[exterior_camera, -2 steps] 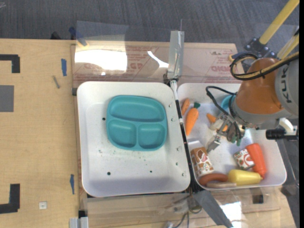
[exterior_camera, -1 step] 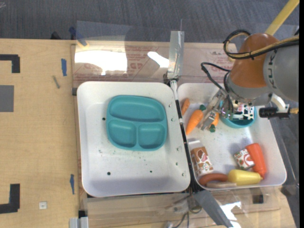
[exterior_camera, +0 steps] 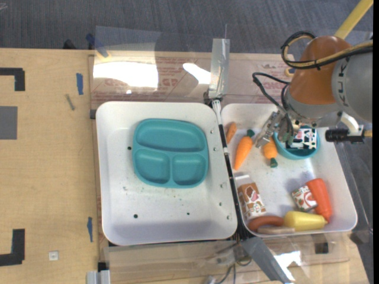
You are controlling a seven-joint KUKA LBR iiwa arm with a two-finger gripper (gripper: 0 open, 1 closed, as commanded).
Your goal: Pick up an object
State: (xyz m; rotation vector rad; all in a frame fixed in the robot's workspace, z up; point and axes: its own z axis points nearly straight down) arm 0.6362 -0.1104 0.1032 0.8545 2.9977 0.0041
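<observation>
My gripper (exterior_camera: 275, 138) hangs low over the back of the right bin (exterior_camera: 349, 215), open, with nothing between its fingers. Just below it lies a small orange carrot (exterior_camera: 270, 152) with a green stub. A larger carrot (exterior_camera: 242, 151) lies to its left, and another small carrot (exterior_camera: 230, 131) rests by the bin's left wall. To the gripper's right stands a teal bowl (exterior_camera: 299, 152) holding a black-and-white patterned item (exterior_camera: 305, 138); the wrist partly hides it.
The front of the right bin holds a brown carton (exterior_camera: 251, 199), a red sausage (exterior_camera: 266, 222), a yellow piece (exterior_camera: 304, 220), a red-and-white box (exterior_camera: 303, 198) and an orange-red carrot (exterior_camera: 321, 196). A teal divided plate (exterior_camera: 171, 152) lies in the left bin (exterior_camera: 118, 218).
</observation>
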